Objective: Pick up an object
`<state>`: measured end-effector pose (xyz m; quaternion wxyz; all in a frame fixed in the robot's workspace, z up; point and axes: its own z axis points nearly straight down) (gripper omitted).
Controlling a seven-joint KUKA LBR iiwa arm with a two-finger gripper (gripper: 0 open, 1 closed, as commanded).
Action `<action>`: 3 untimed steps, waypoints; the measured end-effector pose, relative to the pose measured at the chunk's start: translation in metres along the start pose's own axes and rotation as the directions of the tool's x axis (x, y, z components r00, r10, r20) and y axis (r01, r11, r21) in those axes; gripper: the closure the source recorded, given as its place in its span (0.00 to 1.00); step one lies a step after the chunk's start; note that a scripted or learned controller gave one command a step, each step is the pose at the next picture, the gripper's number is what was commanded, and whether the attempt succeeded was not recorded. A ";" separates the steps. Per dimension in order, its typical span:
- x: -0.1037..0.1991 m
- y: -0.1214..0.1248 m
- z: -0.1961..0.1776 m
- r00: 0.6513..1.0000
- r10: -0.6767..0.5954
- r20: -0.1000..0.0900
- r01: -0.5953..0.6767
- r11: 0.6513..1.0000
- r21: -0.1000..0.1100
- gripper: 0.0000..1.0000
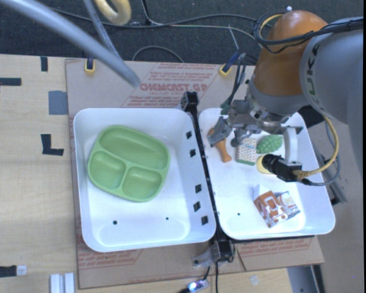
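Grey metal gripper [239,133], shown low over the far end of the right bin [317,224] among one orange piece [223,152], one pale patterned packet [246,152] and one knobbly green item [270,143]; whether it is open or closed cannot be told. One red-and-white packet [276,207], its print too small to be read, is seen nearer the front, and one green three-compartment plate [129,162] in the left bin [85,212]. "CHEMCAST GP" is printed in red on the cardboard [171,81] beneath the two bins.

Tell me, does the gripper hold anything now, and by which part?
It cannot be told. The gripper is low over an orange piece and a green piece in the right bin, and any contact is hidden.
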<state>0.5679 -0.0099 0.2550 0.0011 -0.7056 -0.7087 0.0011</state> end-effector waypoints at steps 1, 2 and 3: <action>0.062 0.005 0.014 1.000 -0.003 -0.001 0.003 1.000 0.000 1.00; 0.112 0.022 0.016 1.000 -0.002 -0.001 0.002 1.000 -0.002 1.00; 0.109 0.022 0.015 1.000 0.002 0.001 -0.002 1.000 -0.001 0.00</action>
